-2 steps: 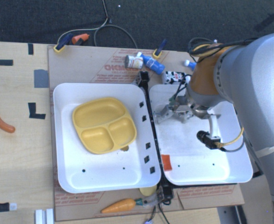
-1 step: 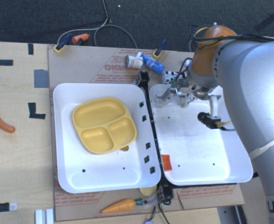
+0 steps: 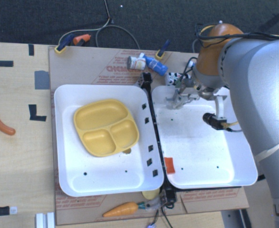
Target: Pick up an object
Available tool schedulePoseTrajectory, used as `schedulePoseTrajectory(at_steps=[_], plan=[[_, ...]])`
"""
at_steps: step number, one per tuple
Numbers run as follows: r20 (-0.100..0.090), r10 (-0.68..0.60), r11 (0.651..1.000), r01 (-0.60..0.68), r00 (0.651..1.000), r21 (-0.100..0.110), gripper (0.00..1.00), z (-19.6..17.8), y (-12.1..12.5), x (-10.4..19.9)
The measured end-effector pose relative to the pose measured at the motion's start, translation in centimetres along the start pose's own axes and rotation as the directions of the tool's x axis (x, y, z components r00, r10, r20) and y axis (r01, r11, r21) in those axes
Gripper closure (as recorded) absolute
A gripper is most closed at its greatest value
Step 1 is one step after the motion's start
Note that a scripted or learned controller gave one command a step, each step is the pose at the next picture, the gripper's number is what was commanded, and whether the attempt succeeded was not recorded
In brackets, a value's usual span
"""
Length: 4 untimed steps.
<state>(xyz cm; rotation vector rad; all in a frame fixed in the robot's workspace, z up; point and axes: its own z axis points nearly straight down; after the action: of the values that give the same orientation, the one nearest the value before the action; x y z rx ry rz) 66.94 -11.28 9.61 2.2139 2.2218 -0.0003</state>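
Note:
My gripper (image 3: 178, 98) hangs over the far left corner of the right bin (image 3: 203, 148), low above its white floor. A small orange block (image 3: 168, 165) lies at the near left edge of that bin, well apart from the gripper. In the left bin (image 3: 68, 175) rests a yellow divided plate (image 3: 106, 126). I see nothing held at the gripper, and the wrist hides part of it.
A small black-and-white thing (image 3: 175, 77) sits just behind the right bin by the gripper. A white and blue bottle (image 3: 147, 63) lies on the board behind the bins. A toy carrot (image 3: 121, 209) lies at the front, a sausage (image 3: 2, 124) far left. The grey arm (image 3: 253, 84) covers the right side.

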Motion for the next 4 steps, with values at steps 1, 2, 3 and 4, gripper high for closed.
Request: schedulePoseTrajectory(at_steps=[1,2,3,4], plan=[[0.001,0.006,1.000,-0.006,1.000,-0.004,1.00,-8.3,0.0,-6.0],[-0.002,0.003,1.000,-0.003,1.000,0.004,0.00,-7.7,-0.1,-5.6],[-0.008,0.003,1.000,-0.003,1.000,0.017,0.00,-3.6,-11.6,0.5],[-0.003,0.000,1.000,0.000,1.000,0.000,0.00,-2.1,-4.0,-1.3]])
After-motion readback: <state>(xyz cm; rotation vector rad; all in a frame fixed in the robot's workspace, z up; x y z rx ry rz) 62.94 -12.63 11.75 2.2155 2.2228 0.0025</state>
